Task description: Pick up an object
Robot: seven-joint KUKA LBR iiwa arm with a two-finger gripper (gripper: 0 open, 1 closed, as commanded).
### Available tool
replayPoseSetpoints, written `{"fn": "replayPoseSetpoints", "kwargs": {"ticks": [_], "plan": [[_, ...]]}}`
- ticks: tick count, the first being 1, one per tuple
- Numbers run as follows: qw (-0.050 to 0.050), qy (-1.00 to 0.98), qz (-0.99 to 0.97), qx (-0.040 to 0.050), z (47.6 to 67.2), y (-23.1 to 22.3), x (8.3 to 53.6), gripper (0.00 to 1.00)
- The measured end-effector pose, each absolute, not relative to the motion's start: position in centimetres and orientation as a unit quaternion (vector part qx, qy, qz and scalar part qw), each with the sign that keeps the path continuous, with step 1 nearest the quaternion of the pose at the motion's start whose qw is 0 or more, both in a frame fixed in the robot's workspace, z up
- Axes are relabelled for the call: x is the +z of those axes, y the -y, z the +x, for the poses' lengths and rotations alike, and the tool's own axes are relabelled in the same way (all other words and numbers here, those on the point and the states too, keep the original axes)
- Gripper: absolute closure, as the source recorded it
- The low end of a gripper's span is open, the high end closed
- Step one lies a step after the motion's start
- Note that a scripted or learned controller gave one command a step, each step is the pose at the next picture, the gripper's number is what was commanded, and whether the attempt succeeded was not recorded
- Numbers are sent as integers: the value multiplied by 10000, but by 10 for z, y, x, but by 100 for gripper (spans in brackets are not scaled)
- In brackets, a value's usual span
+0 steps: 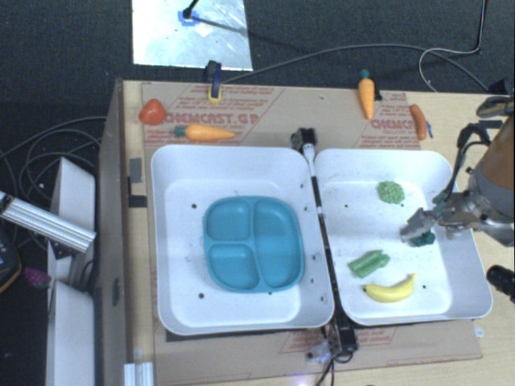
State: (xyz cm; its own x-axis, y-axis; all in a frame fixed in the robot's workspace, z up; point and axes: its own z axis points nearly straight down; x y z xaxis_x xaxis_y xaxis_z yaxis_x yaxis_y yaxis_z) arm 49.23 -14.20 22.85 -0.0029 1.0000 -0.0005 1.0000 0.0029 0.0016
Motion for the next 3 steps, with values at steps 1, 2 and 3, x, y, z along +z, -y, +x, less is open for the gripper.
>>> {"fn": "replayPoseSetpoints", "kwargs": {"ticks": [1, 2, 3], "plan": [[-3, -7084, 7058, -3, 591, 155, 138, 0], [16, -7086, 7056, 6, 633, 187, 132, 0], [2, -7076, 7066, -3, 582, 207, 84, 0]]}}
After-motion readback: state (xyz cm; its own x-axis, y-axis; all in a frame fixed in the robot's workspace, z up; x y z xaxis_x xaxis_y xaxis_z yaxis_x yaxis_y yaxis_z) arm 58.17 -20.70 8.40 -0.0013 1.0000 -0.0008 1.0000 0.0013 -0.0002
